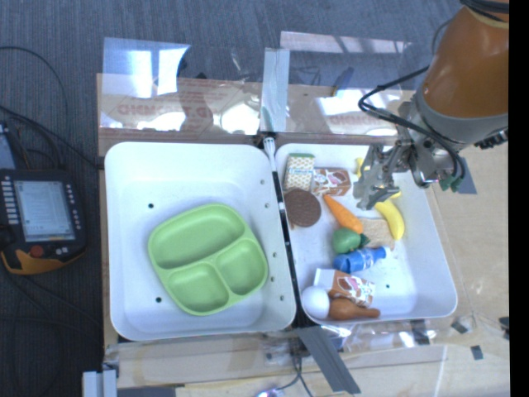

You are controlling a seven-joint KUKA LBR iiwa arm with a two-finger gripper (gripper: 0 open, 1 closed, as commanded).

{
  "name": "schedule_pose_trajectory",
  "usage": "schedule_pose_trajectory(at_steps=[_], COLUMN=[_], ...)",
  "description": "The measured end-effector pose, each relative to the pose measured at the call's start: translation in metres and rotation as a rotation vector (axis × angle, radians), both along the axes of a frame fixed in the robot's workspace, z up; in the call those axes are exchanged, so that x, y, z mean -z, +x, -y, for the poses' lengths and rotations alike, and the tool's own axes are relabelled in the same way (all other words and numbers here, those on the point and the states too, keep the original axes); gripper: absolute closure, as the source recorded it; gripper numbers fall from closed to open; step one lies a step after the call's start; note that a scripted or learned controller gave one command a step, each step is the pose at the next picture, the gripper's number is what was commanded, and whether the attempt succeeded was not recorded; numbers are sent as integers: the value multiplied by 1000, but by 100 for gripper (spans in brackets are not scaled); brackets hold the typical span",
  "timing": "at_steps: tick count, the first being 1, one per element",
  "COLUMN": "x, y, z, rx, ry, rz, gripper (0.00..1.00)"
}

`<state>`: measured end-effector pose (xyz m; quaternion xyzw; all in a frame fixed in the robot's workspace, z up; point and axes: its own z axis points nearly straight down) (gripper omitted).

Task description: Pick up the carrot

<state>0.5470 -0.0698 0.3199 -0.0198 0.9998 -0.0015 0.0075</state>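
The pincer (376, 190) hangs just beside the carrot (342, 212), holding nothing, because it wants to grab it. I cannot tell how wide it is.

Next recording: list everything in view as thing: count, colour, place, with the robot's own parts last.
bins: two, white, side by side on the bench
divided plate: one, green, left bin
carrot: one, orange, right bin, middle
banana: one, yellow, right of the carrot
cookie: one, brown, left of the carrot
small box: one, patterned, right bin's far corner
bottle: one, blue, right bin
egg: one, white, right bin's near edge
handheld screen: one, black, left of the bins
arm: one, orange band, right
tool: one, grey, above the right bin
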Motion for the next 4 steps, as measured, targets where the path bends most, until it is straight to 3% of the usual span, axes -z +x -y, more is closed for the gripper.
schedule_pose_trajectory(at_steps=[1, 2, 3, 4], x=[5, 106, 227, 216], y=[-1, -9, 30, 32], z=[0, 13, 36, 35], rx=[0, -98, -135, -135], ry=[1, 3, -2, -4], rz=[-11, -22, -1, 4], gripper=[0, 0, 0, 100])
